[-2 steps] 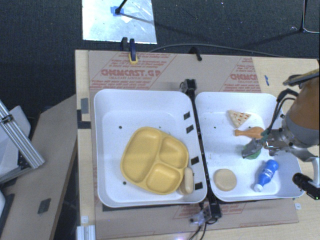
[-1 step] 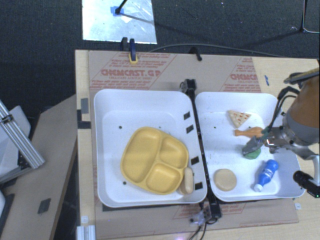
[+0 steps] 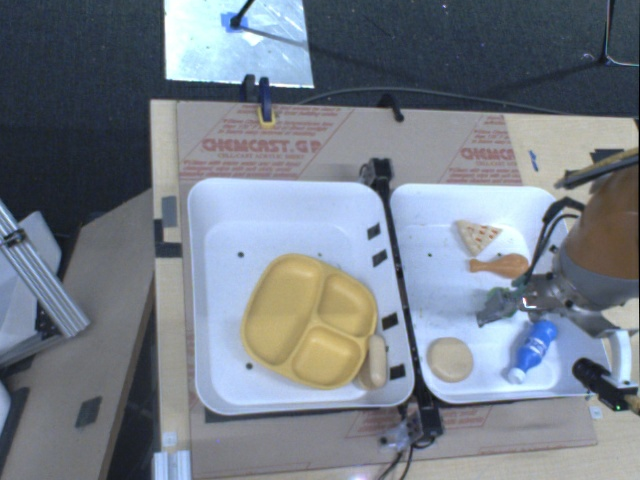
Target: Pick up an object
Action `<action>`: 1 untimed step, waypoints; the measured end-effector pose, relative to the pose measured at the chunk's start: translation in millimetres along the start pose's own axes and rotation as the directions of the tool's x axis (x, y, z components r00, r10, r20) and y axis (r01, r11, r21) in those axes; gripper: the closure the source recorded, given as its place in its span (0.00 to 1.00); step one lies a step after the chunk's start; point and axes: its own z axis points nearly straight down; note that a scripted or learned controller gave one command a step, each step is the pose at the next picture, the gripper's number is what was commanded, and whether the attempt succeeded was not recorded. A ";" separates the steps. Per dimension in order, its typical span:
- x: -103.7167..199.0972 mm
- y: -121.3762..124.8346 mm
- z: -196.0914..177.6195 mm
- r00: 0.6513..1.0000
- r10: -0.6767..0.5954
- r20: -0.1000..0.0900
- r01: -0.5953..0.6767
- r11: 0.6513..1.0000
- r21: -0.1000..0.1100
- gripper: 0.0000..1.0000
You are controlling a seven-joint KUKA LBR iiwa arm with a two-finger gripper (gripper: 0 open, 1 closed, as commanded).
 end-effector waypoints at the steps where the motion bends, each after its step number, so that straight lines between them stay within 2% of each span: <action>1: 0.4 -0.2 52.0 1.000 0.000 -0.001 0.000 1.000 0.000 0.00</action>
